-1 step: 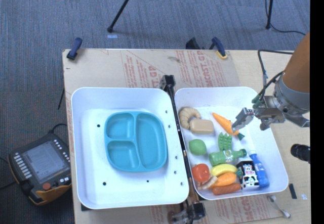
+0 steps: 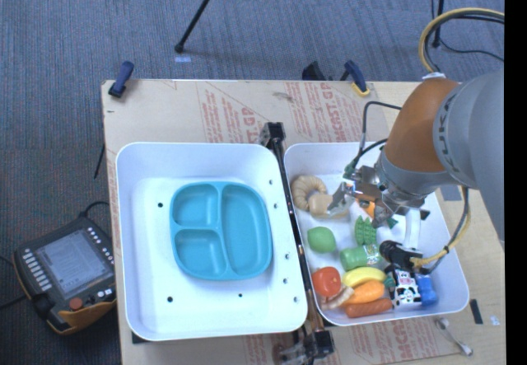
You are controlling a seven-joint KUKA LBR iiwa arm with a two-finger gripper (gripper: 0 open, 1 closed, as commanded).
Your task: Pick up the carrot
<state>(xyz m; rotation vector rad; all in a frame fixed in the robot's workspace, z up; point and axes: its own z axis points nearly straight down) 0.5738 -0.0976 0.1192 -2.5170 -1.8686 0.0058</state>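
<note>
The blue plate (image 2: 221,230) sits in the left bin (image 2: 132,190). The carrot (image 2: 370,306) lies at the right bin's (image 2: 457,293) near edge (tomato and banana crowd it), so a grab may snag neighbours. The gripper (image 2: 375,211) hangs above; its opening I cannot tell.

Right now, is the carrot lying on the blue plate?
No, the carrot lies in the right bin, near its front edge.
</note>
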